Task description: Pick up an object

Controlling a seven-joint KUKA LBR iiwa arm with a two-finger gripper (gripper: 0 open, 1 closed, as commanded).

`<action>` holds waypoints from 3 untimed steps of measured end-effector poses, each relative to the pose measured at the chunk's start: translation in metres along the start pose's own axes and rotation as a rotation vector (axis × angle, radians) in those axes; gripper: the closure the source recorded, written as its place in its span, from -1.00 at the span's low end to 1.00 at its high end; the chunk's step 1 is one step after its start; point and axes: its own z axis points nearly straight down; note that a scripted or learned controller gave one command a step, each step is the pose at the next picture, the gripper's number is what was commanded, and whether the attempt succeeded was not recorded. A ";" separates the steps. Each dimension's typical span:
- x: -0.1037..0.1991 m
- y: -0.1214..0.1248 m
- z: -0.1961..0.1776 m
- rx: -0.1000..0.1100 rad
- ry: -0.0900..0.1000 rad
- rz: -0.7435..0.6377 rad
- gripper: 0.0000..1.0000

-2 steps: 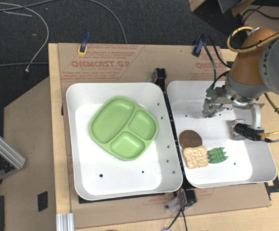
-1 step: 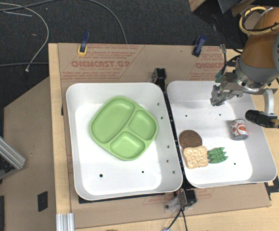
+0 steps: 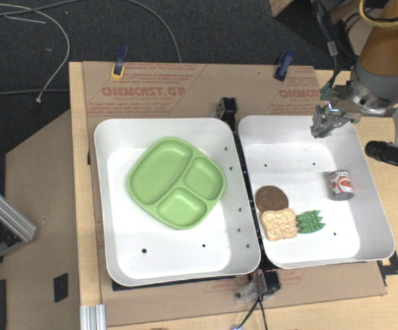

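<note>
A: Where is the arm?

B: It reaches in from the right, grey with the orange band above the wrist. The gripper (image 3: pixel 328 124) hangs over the far right corner of the right bin (image 3: pixel 302 249), close to that bin's back rim.

A: Are its fingers wide or narrow?

B: I cannot tell. They point down and read as one dark metal cluster (too small and too dim to separate). Nothing shows between them.

A: What lies in that bin to pick up?

B: Four things. A small can (image 3: pixel 340 184), silver with a red and white label, lies near the right wall, below the gripper in the view and apart from it. Toward the left wall sits a round brown patty (image 3: pixel 271 198). Just in front of it, touching or nearly so, is a tan square cracker (image 3: pixel 279 225). A bunch of green beans (image 3: pixel 309 221) lies just beside the cracker on its right.

A: And the other bin?

B: The left bin (image 3: pixel 116 253) bears a green divided plate (image 3: pixel 177 182) with three compartments, turned at an angle, roughly in the middle.

A: Anything around the bins?

B: Both rest on a cardboard sheet (image 3: pixel 157 81) with red print, held at its far edge by two blue clamps (image 3: pixel 120 60). A grey cable (image 3: pixel 54 26) loops on the dark floor beyond.
</note>
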 end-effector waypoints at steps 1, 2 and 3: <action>0.064 0.000 0.005 0.010 0.006 -0.006 1.00; 0.108 -0.007 0.001 0.010 0.005 -0.004 1.00; 0.165 -0.009 0.012 0.012 0.005 -0.005 1.00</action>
